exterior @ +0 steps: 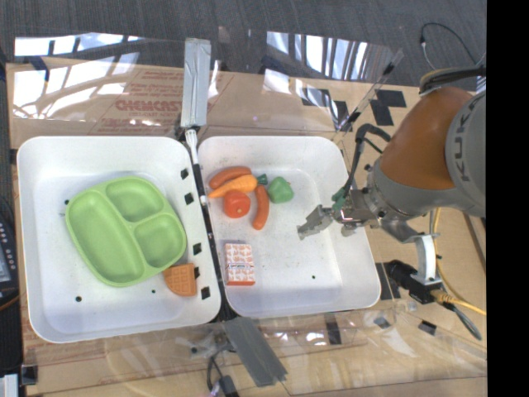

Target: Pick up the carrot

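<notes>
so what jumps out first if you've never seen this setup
The bright green divided plate in the left bin. Then the cluster of orange and red toy food in the right bin, the carrot among it. The gripper hangs over that bin's right side.

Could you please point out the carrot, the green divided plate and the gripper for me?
carrot point(229, 181): camera view, middle of its orange body, right bin.
green divided plate point(92, 246): camera view, bare floor of its largest compartment, left bin.
gripper point(312, 222): camera view, at its tip, above the right bin.

orange carrot point(228, 183) | red tomato point(236, 204) | lime-green plate point(124, 230) | white bins point(50, 304)
</notes>
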You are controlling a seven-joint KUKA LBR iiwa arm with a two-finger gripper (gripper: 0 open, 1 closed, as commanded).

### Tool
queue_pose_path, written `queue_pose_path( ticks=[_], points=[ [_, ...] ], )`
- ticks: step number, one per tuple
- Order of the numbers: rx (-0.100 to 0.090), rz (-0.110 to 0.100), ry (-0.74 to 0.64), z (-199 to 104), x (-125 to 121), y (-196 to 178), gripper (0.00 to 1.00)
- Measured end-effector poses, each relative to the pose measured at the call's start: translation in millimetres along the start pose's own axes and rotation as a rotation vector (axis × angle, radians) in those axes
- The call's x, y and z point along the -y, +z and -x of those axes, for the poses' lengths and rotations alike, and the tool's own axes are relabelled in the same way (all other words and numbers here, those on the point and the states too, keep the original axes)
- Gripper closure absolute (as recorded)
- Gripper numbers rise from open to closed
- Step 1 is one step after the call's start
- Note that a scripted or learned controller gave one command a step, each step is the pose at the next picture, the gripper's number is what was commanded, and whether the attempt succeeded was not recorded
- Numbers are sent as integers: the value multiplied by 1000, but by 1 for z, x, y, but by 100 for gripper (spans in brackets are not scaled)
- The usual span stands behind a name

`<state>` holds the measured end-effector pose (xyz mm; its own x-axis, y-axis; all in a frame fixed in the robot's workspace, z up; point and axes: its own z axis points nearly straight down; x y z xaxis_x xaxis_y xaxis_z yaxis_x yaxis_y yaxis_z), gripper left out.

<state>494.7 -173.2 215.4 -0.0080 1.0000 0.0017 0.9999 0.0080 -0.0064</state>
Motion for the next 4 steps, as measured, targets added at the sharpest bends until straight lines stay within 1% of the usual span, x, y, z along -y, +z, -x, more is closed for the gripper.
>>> queue_pose_path(
  ticks=[1,2,3,4],
  points=[
    [2,3,-192,-16,-94,10,0],
    [1,0,51,-33,-97,23,0],
    [2,3,-152,-59,-151,90,0],
    [2,9,-155,-53,-164,120,0]
  ],
)
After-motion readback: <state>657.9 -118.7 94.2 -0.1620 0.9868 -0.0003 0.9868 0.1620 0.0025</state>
